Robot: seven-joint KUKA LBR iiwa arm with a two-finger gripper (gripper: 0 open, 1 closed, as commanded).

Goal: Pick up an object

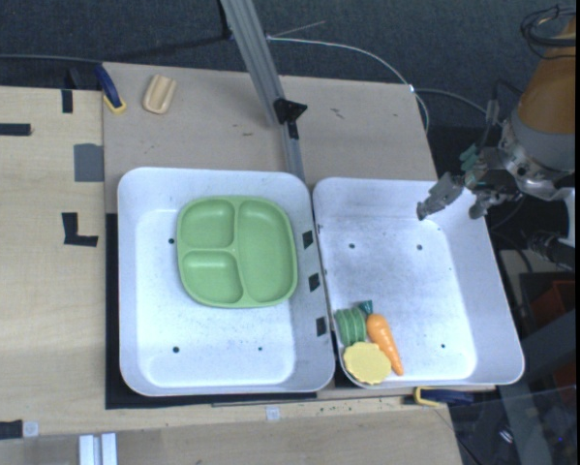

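1. Camera view shows the claw [454,198] over the right bin's [483,289] far right edge, fingers apart, holding nothing.
2. To grasp well, I judge it should travel toward the near-left corner and close across the carrot's [384,343] width.
3. That carrot lies beside a yellow piece [367,363] and green piece [351,324], its long axis running far-left to near-right, tip nearward.

Toy carrot [383,343], yellow disc [366,363], right bin's near-left corner [340,381]
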